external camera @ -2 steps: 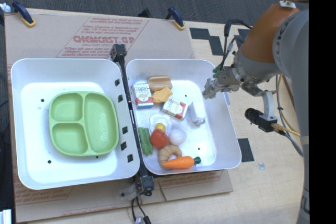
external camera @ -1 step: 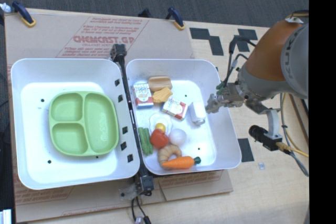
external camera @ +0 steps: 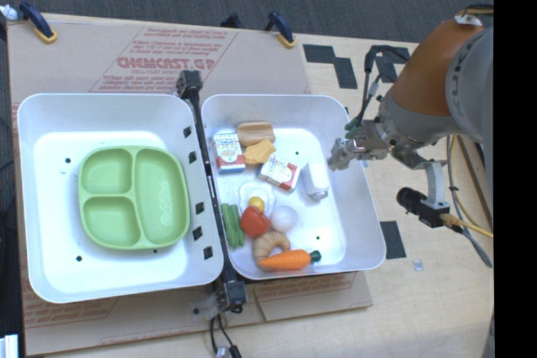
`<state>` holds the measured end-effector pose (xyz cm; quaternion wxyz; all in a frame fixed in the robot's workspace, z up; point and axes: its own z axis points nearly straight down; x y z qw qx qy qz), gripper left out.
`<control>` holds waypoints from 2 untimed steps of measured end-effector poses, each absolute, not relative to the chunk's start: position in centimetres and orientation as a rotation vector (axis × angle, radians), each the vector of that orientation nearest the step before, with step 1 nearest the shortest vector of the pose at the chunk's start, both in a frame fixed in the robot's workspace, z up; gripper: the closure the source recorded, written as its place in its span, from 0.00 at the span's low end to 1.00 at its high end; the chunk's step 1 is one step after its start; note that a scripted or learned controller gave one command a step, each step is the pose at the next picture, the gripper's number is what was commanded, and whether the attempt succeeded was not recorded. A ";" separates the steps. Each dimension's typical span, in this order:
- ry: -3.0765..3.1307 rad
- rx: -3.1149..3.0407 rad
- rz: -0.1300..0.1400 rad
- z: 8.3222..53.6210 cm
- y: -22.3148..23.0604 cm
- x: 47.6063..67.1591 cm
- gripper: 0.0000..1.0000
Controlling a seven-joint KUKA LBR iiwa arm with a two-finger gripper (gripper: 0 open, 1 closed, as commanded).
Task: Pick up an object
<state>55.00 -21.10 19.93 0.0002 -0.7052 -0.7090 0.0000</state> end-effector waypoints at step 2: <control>-2.226 -2.214 0.003 19.7 -20.4 54.5 1.00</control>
